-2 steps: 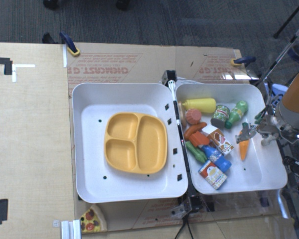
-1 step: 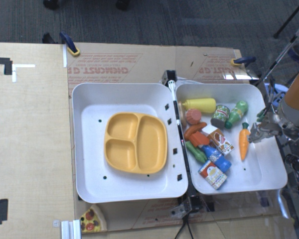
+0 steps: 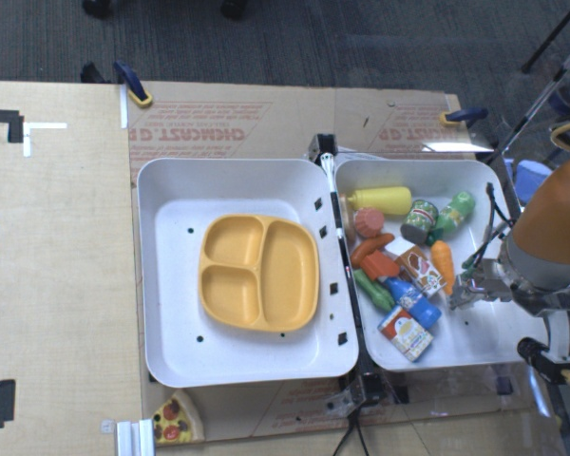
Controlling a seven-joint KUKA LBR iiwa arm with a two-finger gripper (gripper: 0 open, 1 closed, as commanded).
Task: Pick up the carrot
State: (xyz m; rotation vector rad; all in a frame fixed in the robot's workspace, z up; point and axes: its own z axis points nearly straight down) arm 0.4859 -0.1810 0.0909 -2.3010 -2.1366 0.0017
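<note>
The carrot, a small orange cone, lies in the right bin at the right edge of the toy pile, pointing toward the bin's front. Just to its right, my gripper hangs low over the bin floor at the end of the grey wrist, close to the carrot's lower end. I see nothing held in it. The arm's orange band is at the frame's right edge.
The pile in the right bin also holds a yellow mustard bottle, a green can, a green vegetable, red-orange food pieces and small cartons. A yellow divided plate sits in the left bin.
</note>
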